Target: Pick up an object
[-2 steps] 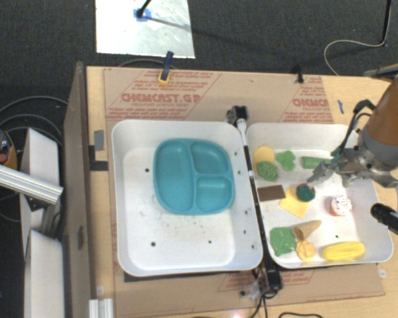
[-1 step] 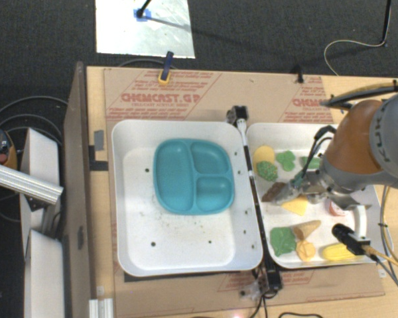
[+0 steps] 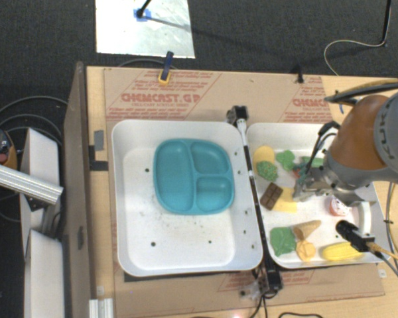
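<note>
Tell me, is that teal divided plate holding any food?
Empty. The teal plate lies flat in the left bin, all three compartments bare; the toy foods sit in the right bin.

Tool point(image 3: 301, 191) low in right bin point(image 3: 288, 133); teal tray point(image 3: 192, 176) in left bin point(image 3: 140, 244).

White bins point(image 3: 139, 244) ×2, teal divided plate point(image 3: 192, 177) ×1, brown block point(image 3: 271, 195) ×1, tan cone point(image 3: 306, 228) ×1, yellow pieces point(image 3: 339, 250) ×3, small orange-yellow piece point(image 3: 306, 249) ×1, green pieces point(image 3: 283, 240) at least 3, red-and-white item point(image 3: 337, 208) ×1, partly hidden.
</note>
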